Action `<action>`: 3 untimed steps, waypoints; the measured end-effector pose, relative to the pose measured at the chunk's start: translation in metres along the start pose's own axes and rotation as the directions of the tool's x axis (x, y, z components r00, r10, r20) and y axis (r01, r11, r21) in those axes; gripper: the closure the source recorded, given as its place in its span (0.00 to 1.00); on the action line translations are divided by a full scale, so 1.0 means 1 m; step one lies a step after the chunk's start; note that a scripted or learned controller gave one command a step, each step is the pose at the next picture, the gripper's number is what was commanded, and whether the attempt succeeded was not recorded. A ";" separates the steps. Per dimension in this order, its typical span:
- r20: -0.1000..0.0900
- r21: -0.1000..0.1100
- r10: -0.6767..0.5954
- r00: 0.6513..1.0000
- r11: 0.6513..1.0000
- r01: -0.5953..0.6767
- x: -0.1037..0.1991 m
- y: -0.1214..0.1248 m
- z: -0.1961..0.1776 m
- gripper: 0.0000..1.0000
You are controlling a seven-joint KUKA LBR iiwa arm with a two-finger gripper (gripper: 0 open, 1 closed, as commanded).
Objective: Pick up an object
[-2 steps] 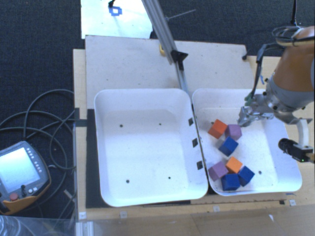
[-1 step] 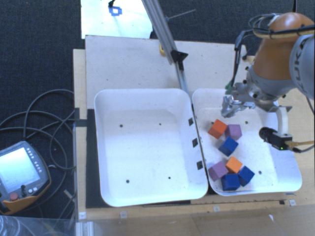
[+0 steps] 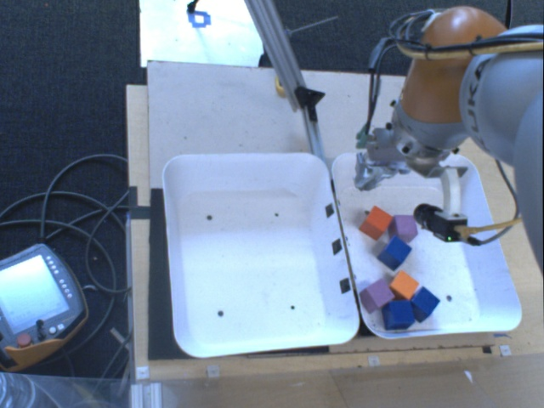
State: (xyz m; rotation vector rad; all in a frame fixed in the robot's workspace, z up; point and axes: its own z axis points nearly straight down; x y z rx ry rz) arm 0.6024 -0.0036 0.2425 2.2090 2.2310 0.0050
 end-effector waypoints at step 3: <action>0.001 0.001 0.004 1.000 1.000 -0.004 0.094 0.046 0.002 0.00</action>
